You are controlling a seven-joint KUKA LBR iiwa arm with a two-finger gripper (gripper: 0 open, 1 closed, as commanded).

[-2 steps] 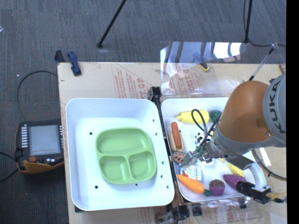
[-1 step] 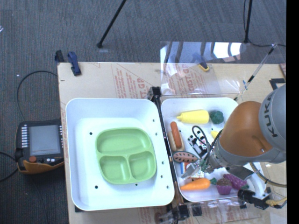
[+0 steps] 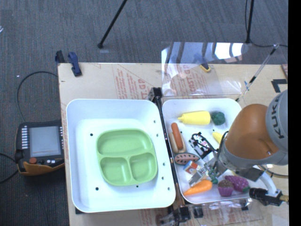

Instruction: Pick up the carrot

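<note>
I see the carrot (image 3: 198, 188) lying free at the right bin's (image 3: 233, 102) front edge; my hand (image 3: 203, 172) hangs just above it w/ prongs apart, apparently lined up to grab.

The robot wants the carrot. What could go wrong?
1. The carrot lies close to the right bin's front wall, so the claw might bump the wall or push the carrot against it.
2. Purple grapes and a brown toy sit very near, so the claw could nudge or grab one of those instead.
</note>
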